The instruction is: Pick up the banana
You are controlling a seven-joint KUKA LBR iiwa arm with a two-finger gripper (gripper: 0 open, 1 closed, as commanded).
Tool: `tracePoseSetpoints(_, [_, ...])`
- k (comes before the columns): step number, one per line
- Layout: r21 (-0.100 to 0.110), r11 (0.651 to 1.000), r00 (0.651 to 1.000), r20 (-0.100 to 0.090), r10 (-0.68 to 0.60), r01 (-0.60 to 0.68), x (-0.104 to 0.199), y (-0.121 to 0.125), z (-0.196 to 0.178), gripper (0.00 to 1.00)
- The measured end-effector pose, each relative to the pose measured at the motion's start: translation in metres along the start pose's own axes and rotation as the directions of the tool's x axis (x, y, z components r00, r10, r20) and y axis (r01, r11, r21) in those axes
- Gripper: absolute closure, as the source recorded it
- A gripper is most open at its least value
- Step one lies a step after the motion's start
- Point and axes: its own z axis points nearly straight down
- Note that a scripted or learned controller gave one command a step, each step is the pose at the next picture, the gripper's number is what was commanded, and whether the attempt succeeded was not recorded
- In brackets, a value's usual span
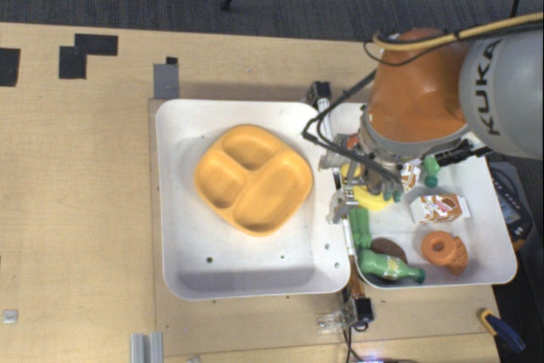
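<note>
The gripper (367,183) hangs low over the right bin (495,225), directly over the yellow banana (374,200) at that bin's left side; its grip cannot be told. A green bottle (393,269) lies nearby; the left bin (178,183) holds a yellow sectioned plate (253,178).

The arm (501,93) was a rounded grey casing with dark "KUKA" lettering on its side. An orange band (418,93) wrapped it above the wrist. Thin black cables (336,110) looped beside the dark metal gripper (364,183) assembly below.
</note>
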Motion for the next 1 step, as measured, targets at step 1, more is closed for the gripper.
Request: tracePoseSetpoints(1, [0.0,0.959,0.959,-0.001,-0.284,0.284,0.018,0.0102,-0.0001,0.0])
